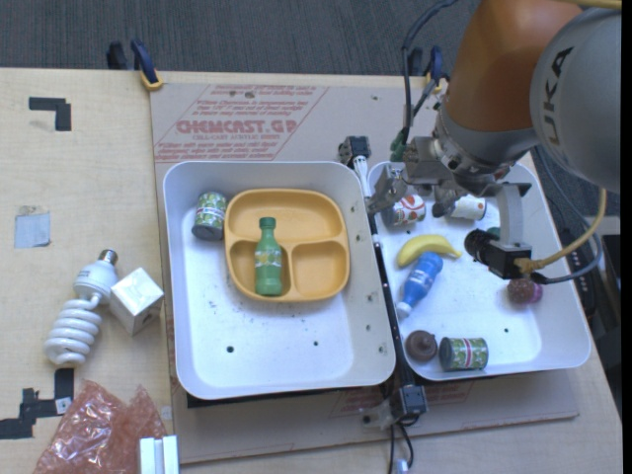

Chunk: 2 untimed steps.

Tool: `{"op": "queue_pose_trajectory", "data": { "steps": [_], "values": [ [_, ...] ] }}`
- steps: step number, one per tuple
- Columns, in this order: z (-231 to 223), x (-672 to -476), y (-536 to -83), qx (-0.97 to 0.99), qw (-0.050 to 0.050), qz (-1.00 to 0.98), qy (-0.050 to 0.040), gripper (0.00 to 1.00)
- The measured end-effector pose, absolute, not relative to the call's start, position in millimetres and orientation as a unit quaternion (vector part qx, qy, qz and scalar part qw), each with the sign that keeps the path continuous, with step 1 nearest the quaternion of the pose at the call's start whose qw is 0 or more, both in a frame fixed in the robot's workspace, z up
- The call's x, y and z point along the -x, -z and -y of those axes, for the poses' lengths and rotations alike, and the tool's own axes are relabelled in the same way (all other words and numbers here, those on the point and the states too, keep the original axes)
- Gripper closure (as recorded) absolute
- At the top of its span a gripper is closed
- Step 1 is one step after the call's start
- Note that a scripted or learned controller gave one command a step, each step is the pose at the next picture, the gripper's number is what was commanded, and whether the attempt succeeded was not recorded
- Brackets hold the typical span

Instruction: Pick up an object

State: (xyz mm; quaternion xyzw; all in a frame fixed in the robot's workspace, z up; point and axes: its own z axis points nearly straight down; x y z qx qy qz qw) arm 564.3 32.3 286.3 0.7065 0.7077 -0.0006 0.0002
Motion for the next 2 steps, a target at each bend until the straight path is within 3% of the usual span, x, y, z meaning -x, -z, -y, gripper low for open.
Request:
{"op": "queue_pose_trajectory", "data": {
  "steps": [1,2],
  "values": [
    [9,-559.8,-192,-0.708,0.0,-0.706,0.0005,0.0],
    [45,-520.5,-207,-0.708,0.0,-0.706,0.0003,0.0]
  ]
}}
